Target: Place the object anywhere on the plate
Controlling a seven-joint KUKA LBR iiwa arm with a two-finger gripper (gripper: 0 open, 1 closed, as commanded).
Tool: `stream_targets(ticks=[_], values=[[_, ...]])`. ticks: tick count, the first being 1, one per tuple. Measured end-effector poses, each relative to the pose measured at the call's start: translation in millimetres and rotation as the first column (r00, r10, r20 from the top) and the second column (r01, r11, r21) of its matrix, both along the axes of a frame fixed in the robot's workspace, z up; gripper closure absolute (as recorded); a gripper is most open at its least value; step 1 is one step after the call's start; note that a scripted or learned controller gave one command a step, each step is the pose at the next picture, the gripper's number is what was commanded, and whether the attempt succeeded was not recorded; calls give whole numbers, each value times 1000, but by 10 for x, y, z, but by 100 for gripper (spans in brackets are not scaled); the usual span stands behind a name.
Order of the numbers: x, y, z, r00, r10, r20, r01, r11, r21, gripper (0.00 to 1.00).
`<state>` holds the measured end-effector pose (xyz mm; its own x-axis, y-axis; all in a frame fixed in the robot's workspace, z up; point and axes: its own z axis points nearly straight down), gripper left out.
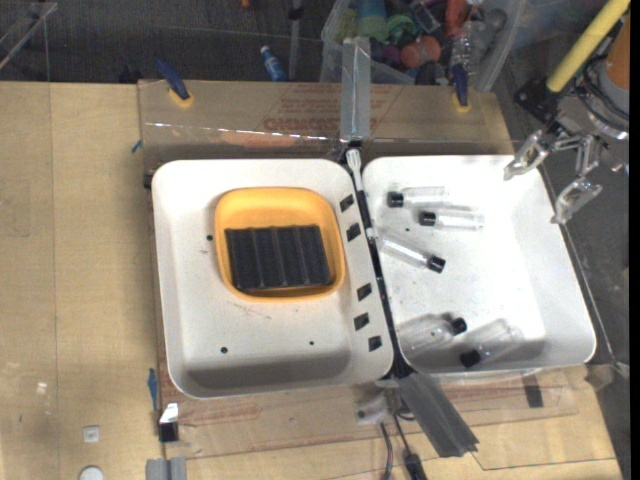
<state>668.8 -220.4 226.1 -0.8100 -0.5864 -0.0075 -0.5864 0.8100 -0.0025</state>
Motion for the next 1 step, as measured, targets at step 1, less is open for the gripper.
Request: stream_targets(ticks=[1], values=[[4, -2, 69, 969, 246, 4, -246, 969, -3, 0]])
